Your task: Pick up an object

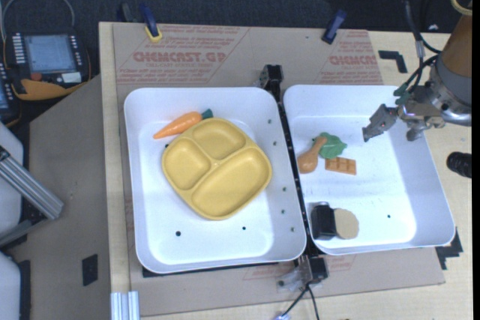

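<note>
tool [396, 124] hanging spread, empty, over right bin's far edge; orange block [340, 165] prob. light, stiff — grip its long sides.

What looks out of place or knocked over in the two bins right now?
Little stands out. In the left bin the yellow divided plate sits flat, turned at an angle, with the toy carrot beside its upper-left rim. In the right bin small toy foods lie loosely scattered. Nothing spilled or visibly damaged. The gripper is above the right bin.

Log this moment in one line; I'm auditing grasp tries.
tool: open, holding nothing | over: right bin | nearest: green toy | left bin: yellow plate, carrot
</note>
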Tool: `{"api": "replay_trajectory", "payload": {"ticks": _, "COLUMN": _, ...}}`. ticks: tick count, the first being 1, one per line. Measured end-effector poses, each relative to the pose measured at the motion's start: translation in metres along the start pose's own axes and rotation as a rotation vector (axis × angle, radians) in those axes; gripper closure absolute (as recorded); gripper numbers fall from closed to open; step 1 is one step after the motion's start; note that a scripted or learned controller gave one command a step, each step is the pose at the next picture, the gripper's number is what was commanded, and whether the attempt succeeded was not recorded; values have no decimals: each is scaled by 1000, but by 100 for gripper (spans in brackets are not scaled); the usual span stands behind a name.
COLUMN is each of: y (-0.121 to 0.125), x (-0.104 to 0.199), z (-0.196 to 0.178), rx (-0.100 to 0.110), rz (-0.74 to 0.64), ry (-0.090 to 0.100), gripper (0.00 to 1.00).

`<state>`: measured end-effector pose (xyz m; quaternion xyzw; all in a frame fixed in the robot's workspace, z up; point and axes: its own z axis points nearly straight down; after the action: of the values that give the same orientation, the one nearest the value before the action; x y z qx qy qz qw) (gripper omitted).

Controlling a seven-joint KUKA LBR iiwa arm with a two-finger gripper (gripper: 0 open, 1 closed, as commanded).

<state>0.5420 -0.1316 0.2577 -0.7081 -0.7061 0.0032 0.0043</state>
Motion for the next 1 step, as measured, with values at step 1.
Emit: {"api": "replay_trajectory", "payload": {"ticks": 1, "y": 2, "x": 0, "z": -5, "rx": -11, "rz": -3, "ry": -2, "gripper": 0}}
